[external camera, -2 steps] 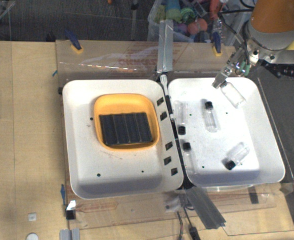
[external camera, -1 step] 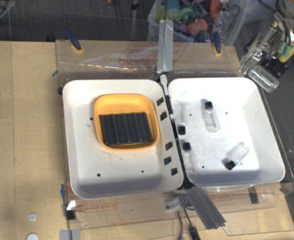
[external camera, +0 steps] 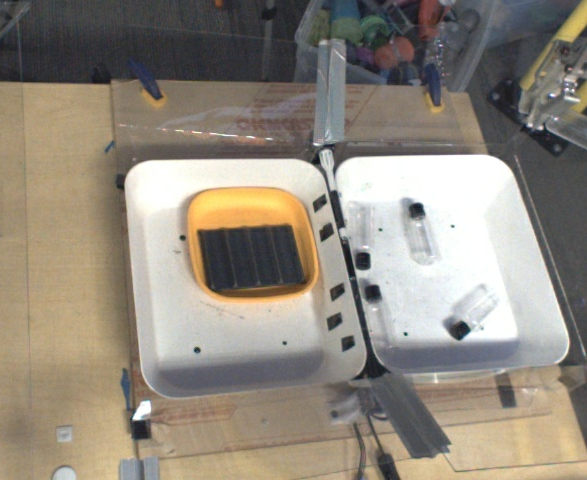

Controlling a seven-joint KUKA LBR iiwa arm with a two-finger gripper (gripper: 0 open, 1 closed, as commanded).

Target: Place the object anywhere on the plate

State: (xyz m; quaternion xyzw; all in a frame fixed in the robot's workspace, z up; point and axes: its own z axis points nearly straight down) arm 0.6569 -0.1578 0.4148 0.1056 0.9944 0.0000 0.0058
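An orange-yellow square plate lies in the left white bin, toward its back middle. A black ribbed rectangular block rests flat on the plate and covers most of its floor. In the right white bin lie three small clear vials with black caps: one near the middle, one at the front right, and one along the left wall.
A row of black tabs runs down the seam between the bins. A grey metal strip stands behind the seam. Behind the bench sits a clear tub of coloured toys. Yellow-and-metal equipment stands at the back right.
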